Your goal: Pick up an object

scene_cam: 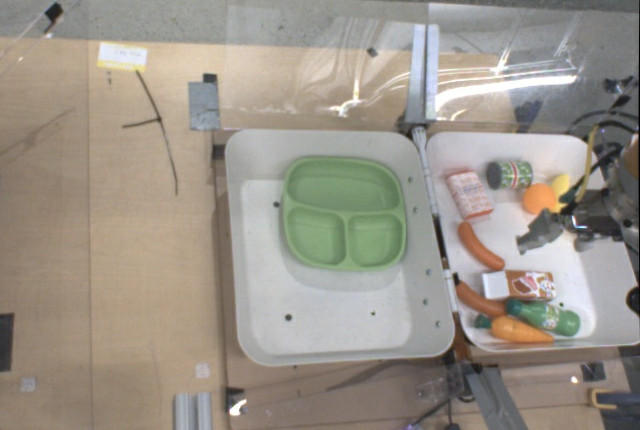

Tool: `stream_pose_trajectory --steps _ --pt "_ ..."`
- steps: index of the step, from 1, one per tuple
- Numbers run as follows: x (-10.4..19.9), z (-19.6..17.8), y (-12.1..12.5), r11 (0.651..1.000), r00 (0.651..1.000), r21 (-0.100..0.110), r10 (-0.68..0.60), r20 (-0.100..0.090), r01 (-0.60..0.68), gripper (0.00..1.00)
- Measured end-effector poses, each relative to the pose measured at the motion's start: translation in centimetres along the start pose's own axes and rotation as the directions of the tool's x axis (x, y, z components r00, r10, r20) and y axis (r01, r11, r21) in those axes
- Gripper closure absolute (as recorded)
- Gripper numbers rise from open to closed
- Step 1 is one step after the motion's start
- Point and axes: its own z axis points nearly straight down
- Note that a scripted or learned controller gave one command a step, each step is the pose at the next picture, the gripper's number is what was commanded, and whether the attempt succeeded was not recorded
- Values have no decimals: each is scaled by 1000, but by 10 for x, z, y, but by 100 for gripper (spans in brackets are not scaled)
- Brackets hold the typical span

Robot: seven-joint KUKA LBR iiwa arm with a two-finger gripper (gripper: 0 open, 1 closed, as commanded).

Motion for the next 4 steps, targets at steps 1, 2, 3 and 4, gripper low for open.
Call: stream_pose_trajectory --steps 1,2,3,4 --pt "-10 126 70 993 993 3 -120 -1 120 0" --pt "4 161 65 993 993 3 -116 -1 116 0" --pt "3 149 67 993 993 -3 -114 1 114 100" --pt "76 59 105 966 966 -2 -258 0 258 100"
